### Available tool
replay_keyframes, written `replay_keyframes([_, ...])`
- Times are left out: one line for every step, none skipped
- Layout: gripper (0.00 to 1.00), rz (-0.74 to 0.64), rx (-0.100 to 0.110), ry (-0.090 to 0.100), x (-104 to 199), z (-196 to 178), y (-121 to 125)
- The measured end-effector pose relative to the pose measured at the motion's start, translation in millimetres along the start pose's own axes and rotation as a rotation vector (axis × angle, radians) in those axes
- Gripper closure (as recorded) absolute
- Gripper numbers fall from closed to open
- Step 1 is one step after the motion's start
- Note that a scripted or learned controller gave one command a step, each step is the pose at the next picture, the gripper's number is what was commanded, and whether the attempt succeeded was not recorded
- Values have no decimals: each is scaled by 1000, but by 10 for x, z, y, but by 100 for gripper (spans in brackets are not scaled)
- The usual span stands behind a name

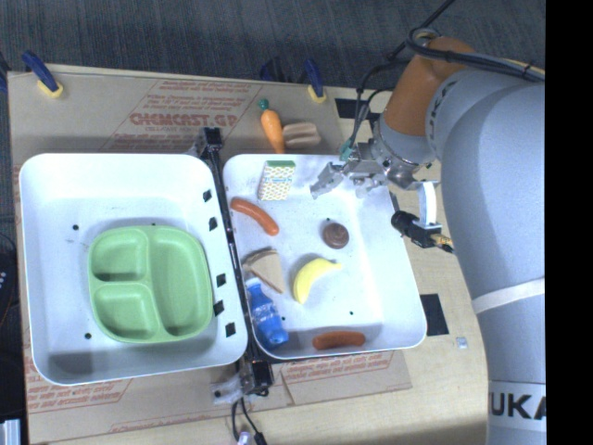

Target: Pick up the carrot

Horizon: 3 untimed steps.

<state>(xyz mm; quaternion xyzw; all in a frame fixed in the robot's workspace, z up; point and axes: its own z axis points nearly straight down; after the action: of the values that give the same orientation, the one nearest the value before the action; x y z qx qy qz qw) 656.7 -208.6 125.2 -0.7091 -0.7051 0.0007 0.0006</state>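
The small orange carrot with a green top (270,126) lies on the table outside the right white bin (394,290), beside a tan bread-like piece (300,135). A reach into the bin would miss it. Jaws' state: cannot tell.

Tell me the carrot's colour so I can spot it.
Orange with a small green top; the carrot lies outside the bins, above the right bin, in the camera view.

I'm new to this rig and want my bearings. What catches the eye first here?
The big grey arm fills the right side, its gripper over the right bin's far edge. A green divided plate sits in the left bin. The carrot lies on the cardboard beyond the bins.
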Motion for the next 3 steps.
replay_keyframes([0, 73, 3, 1, 114, 336, -6])
replay_keyframes([0, -219, 4, 2, 740, 339, -11])
replay_keyframes([0, -329, -1, -1, 49, 303, 0])
